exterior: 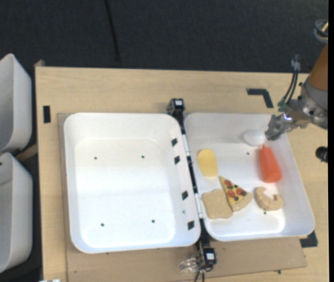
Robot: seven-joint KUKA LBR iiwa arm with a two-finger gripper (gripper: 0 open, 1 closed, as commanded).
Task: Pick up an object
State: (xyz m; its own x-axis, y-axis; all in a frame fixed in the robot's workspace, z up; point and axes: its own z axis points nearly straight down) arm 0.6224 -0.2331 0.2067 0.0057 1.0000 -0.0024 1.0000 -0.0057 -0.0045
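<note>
The gripper [274, 127] hangs over the far right part of the right bin [296, 225], its tip just beside a small white object [253, 137]; whether it is spread or pressed together cannot be told. An orange carrot-like piece [269, 164] lies near the bin's right wall, a yellow piece [207, 163] by its left wall, and a pizza slice [236, 194], a tan slice [216, 205] and a beige piece [269, 199] sit toward its near edge, while the left bin [73, 216] adjoins it.
</note>
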